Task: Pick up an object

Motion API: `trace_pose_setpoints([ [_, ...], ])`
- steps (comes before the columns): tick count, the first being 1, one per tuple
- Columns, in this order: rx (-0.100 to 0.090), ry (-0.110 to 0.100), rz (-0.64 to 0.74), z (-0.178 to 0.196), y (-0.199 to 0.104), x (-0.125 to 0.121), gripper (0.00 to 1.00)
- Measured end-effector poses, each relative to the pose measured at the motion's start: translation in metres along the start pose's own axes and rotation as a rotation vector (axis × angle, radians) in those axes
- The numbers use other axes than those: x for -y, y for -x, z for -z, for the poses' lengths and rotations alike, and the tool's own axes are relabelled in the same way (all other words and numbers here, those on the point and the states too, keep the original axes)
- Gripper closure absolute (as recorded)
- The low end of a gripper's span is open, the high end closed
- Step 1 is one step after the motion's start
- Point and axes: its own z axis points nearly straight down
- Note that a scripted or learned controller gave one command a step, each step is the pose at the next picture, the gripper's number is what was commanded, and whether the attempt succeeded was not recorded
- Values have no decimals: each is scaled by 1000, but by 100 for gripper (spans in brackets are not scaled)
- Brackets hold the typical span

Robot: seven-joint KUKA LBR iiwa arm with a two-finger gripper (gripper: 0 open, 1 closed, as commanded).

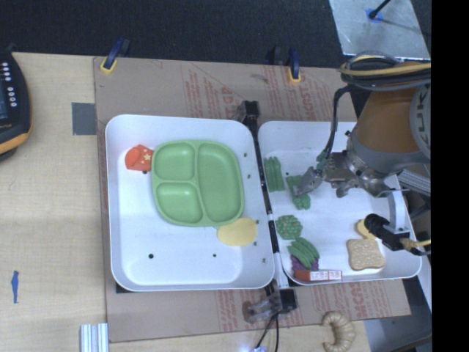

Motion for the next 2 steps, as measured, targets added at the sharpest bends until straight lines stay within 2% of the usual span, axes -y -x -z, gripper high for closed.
trace_pose_setpoints([
  [1,3,7,-1,-70,11,-35,0],
  [2,3,7,-1,-56,12,-34,100],
])
